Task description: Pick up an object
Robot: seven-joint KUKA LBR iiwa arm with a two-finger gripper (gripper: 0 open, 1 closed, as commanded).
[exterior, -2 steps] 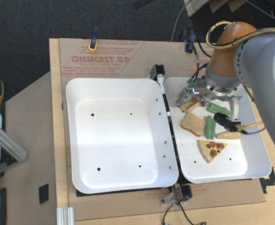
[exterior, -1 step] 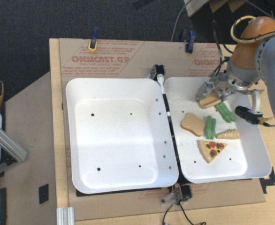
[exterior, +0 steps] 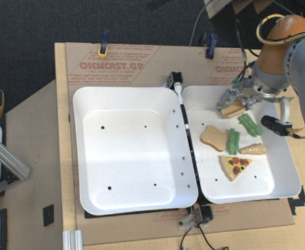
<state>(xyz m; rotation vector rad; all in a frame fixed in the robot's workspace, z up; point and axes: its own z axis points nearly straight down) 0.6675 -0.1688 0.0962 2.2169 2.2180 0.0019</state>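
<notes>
Claw point(exterior: 234, 101): low in right bin point(exterior: 277, 189), touching bread point(exterior: 231, 110); we can't tell its state.
Nearby: 2 green pcs, pizza point(exterior: 234, 166).

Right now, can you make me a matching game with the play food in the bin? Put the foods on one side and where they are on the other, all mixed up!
Foods:
1. pizza slice
2. tan bread slice
3. green pod
4. toast piece

Places:
A. right under the gripper, at the far end of the right bin
B. nearest the front edge of the bin
C. closest to the divider between the two bins
D. standing between the bread slice and the tan wedge

Pairs: 1-B, 2-C, 3-D, 4-A
</notes>
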